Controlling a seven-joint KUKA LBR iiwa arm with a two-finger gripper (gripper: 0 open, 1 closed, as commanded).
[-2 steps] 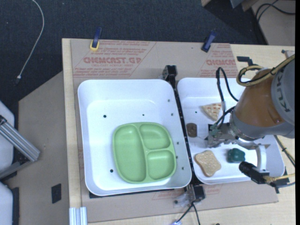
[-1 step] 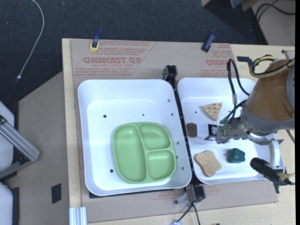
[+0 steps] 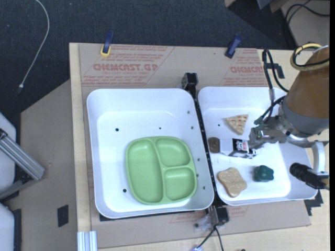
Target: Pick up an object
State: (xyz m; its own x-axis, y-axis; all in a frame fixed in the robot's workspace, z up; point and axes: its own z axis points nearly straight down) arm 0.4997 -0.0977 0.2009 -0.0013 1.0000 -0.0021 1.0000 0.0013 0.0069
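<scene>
My gripper [image 3: 242,146] is hovering in the right bin [image 3: 277,193] among four items, grip state unclear: one waffle wedge [image 3: 237,123], one bread slice [image 3: 232,181], one brown piece [image 3: 213,144], one green toy [image 3: 263,173].

The arm [image 3: 309,95] has a rounded orange-brown band above a grey wrist section. Black cables [image 3: 272,75] run along its 9 o'clock side, and a yellow cable loop [image 3: 306,51] sits at 12 o'clock. The gripper [image 3: 246,146] is metallic grey, carrying a black-and-white block with small red markings.
</scene>
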